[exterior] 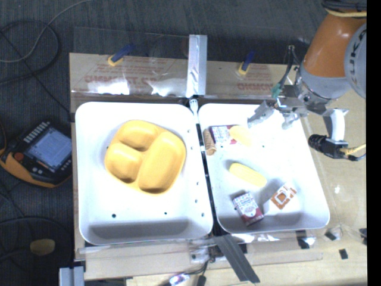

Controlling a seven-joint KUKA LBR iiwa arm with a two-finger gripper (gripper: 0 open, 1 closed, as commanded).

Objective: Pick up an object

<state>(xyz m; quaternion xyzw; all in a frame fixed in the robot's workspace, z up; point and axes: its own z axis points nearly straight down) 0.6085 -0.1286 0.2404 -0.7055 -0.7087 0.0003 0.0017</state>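
Observation:
My gripper hangs over the back of the right bin, open, with nothing between its fingers. Just to its left, near the bin's back-left corner, lies a red and white packet with a pale yellow piece against it. A yellow oblong block rests in the middle of that bin. Toward the front sit a small red and white box and an orange and white packet. A large yellow lumpy object fills the middle of the left bin.
A metal divider post stands behind the seam between the bins. Two clamps with yellow and blue handles sit on the back board. A handheld pendant lies on the floor to the left.

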